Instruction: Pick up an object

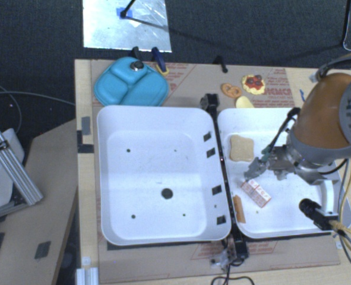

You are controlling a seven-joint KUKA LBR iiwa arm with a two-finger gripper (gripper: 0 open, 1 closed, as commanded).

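The arm (326,120) reaches over the right bin (282,218) of the 2 white bins. Its gripper (255,169) hangs low near the bin's middle, between a tan slice of toy bread (242,148) and a small pink-and-white box (256,193). How far it is open, I cannot tell; nothing visibly sits in it. A thin orange stick (239,208) lies beside the bin's left wall.

Open floor spreads across the shallow white plastic left bin (113,129) — room to pass. In the shallow white right bin (270,116), a tan bread slice (242,148), a small red-and-white carton (256,193) and a thin orange-brown stick (239,209) crowd the side nearest that left bin, beneath the grey-and-orange arm (321,123).
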